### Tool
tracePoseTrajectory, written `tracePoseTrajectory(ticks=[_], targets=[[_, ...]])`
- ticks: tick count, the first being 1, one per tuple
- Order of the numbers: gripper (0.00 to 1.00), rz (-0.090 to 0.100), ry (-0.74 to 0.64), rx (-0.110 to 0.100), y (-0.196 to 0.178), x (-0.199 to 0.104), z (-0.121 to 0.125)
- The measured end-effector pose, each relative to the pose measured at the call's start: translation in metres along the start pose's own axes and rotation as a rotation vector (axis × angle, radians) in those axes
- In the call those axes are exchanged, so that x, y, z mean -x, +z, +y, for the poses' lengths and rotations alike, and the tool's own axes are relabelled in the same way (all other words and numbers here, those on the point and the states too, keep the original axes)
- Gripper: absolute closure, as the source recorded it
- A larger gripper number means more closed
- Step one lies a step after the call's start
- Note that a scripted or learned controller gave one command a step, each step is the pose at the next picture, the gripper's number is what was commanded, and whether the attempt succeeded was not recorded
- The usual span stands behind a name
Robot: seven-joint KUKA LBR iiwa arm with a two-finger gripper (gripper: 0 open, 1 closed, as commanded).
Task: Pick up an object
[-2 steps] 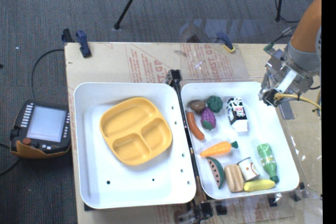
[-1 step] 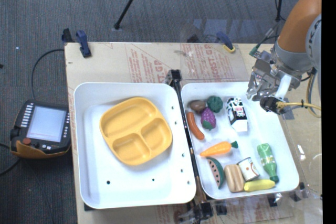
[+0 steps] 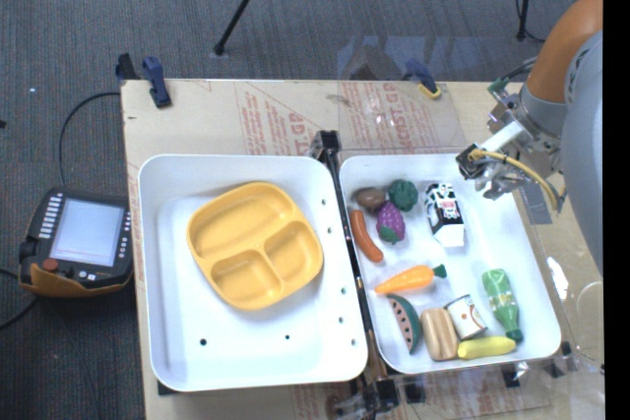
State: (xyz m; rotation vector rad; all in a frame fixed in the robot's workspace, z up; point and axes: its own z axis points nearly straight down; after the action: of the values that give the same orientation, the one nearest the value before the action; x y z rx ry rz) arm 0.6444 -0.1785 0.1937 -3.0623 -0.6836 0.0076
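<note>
A: Where does the claw (image 3: 484,170) sit?

B: Over the upper right edge of the right bin (image 3: 532,256); whether it is released or clenched cannot be told, and nothing shows in its grip.

A: And the objects?

B: The milk carton (image 3: 445,212) lies just below-left of the claw. The carrot (image 3: 408,280) and green bottle (image 3: 501,302) lie farther below. The yellow plate (image 3: 254,244) rests in the left bin (image 3: 167,330), well to the claw's left.
</note>
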Motion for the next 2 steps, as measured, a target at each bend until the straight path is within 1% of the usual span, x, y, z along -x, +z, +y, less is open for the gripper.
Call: tracePoseTrajectory(ticks=[1,2], targets=[[1.00,0.007,0.015,0.004,-0.065,0.046,-0.003],[1.00,0.001,-0.234,-0.001,-0.101,0.091,-0.006]])
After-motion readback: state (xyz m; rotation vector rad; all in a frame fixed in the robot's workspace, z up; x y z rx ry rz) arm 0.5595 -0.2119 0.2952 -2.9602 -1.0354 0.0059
